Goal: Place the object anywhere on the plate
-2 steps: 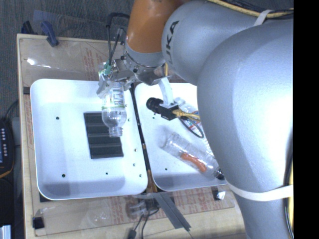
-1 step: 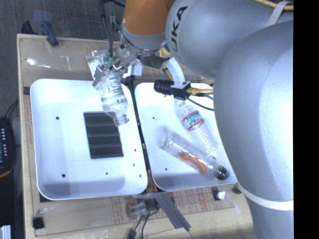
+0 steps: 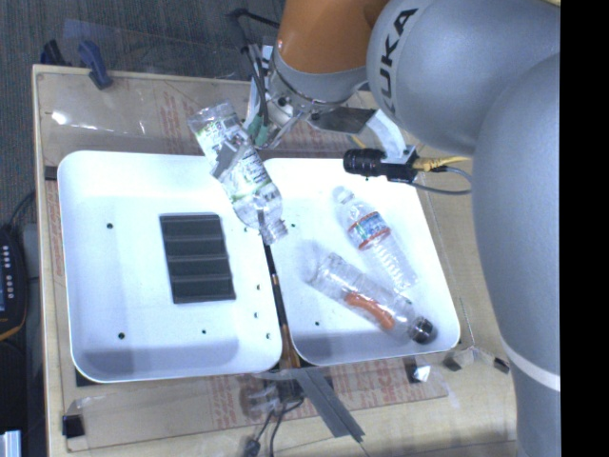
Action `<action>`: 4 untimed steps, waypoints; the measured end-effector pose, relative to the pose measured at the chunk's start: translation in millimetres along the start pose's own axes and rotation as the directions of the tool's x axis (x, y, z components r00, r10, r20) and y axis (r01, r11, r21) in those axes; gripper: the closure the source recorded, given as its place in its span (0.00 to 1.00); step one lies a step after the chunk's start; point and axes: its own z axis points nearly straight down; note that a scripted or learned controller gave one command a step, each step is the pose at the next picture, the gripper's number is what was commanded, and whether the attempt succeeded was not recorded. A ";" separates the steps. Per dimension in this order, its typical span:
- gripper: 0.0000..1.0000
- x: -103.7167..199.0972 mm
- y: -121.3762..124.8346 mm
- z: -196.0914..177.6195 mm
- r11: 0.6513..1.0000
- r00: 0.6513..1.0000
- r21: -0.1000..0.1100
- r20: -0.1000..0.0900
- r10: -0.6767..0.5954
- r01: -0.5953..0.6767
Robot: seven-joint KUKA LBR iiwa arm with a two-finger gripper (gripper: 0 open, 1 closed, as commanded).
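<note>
A crushed clear plastic bottle (image 3: 238,171) with a green and white label hangs tilted over the rim between the two bins. My gripper (image 3: 259,133) is shut on its upper part, and its cap end points down toward the divider. The plate (image 3: 197,257) is a dark ribbed rectangle lying flat in the middle of the left bin (image 3: 95,208), below and to the left of the held bottle. The grey arm with its orange band covers the top right of the view.
In the right bin (image 3: 314,346) lie a clear water bottle (image 3: 373,233) with a red and blue label and a second clear bottle (image 3: 366,296) with something orange inside. A blue clamp (image 3: 93,60) sits at the bench's far left corner.
</note>
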 end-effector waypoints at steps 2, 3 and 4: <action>1.00 38.2 23.7 -40.3 0.950 0.950 -0.004 0.006 -0.312 0.312; 1.00 46.4 50.8 -8.4 0.985 0.985 0.002 0.000 0.174 -0.174; 1.00 60.3 7.5 56.0 0.999 0.999 0.001 -0.001 -0.042 0.042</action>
